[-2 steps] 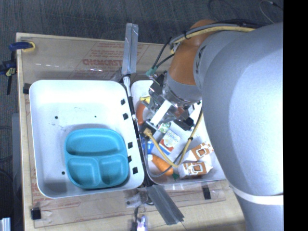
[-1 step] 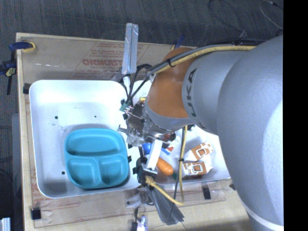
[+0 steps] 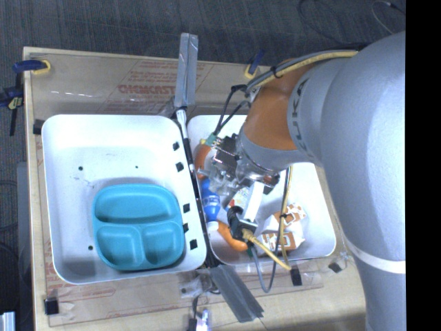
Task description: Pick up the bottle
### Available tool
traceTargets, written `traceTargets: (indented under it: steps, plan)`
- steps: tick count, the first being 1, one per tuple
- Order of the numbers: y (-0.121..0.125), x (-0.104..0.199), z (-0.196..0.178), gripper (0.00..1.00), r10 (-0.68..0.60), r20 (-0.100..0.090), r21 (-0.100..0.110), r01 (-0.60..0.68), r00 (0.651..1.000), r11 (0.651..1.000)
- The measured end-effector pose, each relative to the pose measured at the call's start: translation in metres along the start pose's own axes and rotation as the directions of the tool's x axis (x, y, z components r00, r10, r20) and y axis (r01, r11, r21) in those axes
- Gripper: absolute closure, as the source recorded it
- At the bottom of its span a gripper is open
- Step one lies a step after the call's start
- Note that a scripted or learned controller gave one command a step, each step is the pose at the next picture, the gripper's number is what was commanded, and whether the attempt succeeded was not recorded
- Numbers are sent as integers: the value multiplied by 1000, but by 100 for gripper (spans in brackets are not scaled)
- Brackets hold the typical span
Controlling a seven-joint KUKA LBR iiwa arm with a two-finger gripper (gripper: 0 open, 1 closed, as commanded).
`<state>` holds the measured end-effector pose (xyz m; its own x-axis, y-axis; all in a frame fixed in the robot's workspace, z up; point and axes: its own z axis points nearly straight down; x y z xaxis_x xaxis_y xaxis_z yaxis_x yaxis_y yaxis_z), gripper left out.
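Nearest the camera, the worktop [image 3: 124,289] carries the front walls of the two bins. In the left bin [image 3: 65,185] a teal divided tray [image 3: 138,227] lies flat toward the near side, well apart from the work. In the near part of the right bin [image 3: 325,234] sit a crumpled white-and-orange packet [image 3: 289,230] on the right and a small orange object [image 3: 233,240] toward the left wall. What that object is I cannot tell.

Just beyond it lies the bottle [image 3: 210,204], clear with a blue label. It is on its side on the floor of the right bin, close along the wall shared with the left bin. Its long axis seems to run near to far, roughly parallel with that wall. Which end carries the cap is unclear: the far end is hidden under the robot's hardware, and the near end meets the small orange object.

The end effector [image 3: 220,182] hangs over the far half of the bottle, at or very close to it, and the rest of the bottle runs off toward the camera. Whether the end effector is open, closed or around the bottle cannot be told, as too much is masked from above. I judge that the pick depends on closing across the bottle's narrow width. The grip line should therefore cross the near-far axis, and the bin wall crowds the left side.

Farther back a second orange object [image 3: 204,153] rests near the same wall. The grey arm [image 3: 358,150] with its orange band [image 3: 275,119] reaches in from the right.
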<state>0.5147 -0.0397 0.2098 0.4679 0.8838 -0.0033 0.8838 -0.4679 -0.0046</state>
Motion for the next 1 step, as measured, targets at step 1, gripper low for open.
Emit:
traceTargets:
  steps: [1]
  plan:
    - [-43,-1,-44,100,-323,-1,-1,323,946,946]
